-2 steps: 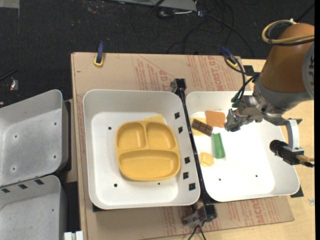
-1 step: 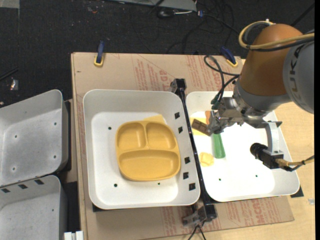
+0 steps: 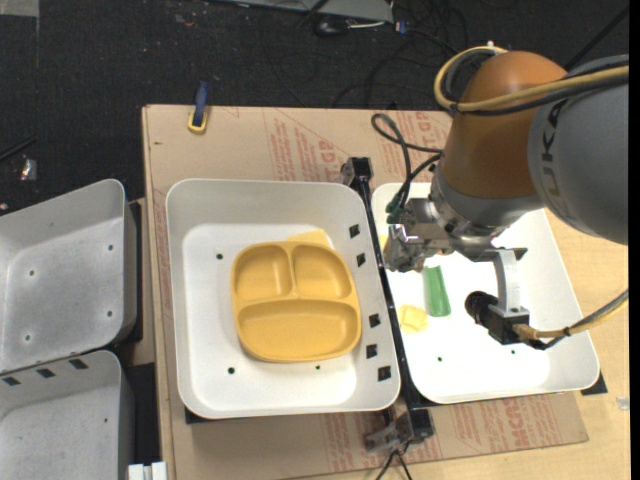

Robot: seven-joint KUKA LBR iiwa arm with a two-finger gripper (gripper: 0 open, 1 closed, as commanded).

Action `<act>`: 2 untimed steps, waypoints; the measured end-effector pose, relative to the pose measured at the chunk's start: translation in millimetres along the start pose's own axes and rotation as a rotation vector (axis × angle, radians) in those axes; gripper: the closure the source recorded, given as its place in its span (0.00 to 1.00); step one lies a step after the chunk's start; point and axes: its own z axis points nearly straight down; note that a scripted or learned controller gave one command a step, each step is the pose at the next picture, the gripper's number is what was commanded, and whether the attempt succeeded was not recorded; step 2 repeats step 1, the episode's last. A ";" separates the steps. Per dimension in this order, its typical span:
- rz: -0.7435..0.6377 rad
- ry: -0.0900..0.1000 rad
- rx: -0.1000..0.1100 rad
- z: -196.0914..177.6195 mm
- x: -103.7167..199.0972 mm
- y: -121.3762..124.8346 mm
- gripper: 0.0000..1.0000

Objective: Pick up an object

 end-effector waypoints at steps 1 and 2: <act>-0.001 0.000 -0.001 -1.6 55.5 3.2 1.00; -0.001 0.000 -0.001 -1.6 55.5 3.2 1.00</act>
